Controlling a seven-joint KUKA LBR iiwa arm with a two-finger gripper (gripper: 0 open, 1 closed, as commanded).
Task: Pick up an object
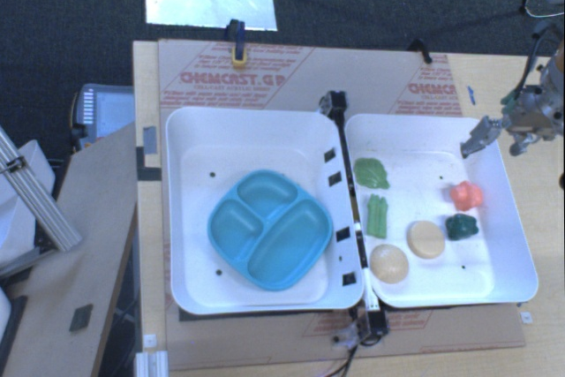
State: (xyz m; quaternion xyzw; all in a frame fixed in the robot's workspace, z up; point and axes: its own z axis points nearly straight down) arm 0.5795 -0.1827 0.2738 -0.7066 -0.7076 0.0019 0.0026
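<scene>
Grey metal gripper (494, 142) at the arm's end — dull, blocky hardware, with thin dark cables trailing above it.

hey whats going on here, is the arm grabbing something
Not yet. The gripper hangs over the far right corner of the right bin, with nothing in it. Below it lie a pink piece, a dark green piece, two tan rounds and two light green pieces. The left bin holds a blue divided plate.
</scene>
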